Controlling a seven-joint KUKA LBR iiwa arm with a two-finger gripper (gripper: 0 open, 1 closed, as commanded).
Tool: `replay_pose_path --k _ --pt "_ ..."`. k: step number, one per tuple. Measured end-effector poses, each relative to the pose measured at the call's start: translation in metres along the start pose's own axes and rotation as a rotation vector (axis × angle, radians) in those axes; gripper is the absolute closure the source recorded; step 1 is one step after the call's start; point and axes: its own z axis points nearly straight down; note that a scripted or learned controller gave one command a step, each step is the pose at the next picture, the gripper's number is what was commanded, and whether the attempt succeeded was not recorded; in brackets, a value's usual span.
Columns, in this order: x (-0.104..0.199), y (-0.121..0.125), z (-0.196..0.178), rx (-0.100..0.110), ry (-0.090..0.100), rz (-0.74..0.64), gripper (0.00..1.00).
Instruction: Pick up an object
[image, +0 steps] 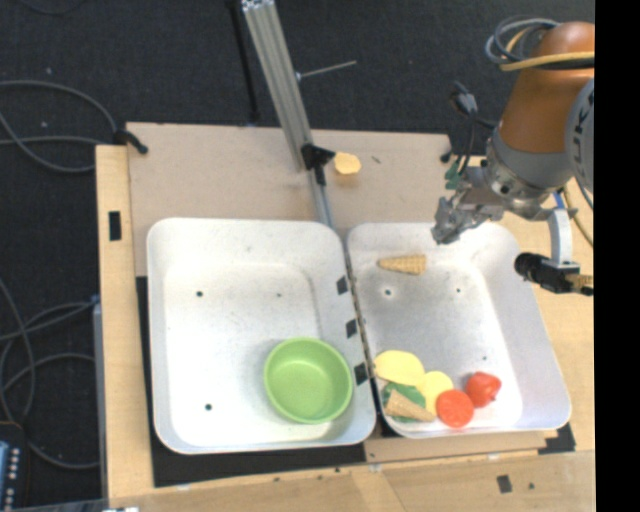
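Cone (401, 264) in right bin (520, 330) (far end), gripper (447, 228) just beside, grip state unclear.

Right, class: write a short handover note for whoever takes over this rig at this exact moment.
Gripper: above the far edge of the right bin, nothing seen held.
Right bin: a cone lies alone near the far wall, the closest item to the gripper. At the near edge sit a yellow piece, a second cone and two red pieces, bunched together.
Left bin: a green bowl.
A small yellow item rests on the board beyond the bins.
Done: nothing lifted yet. Left: grasp and raise one object.
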Motion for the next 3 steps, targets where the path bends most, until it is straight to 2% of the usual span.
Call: replay_pose_path --k 1,3 --pt "0.047 0.014 0.012 0.004 -0.001 0.0 1.0" --pt "0.155 0.034 0.002 0.003 0.001 -0.002 1.0"
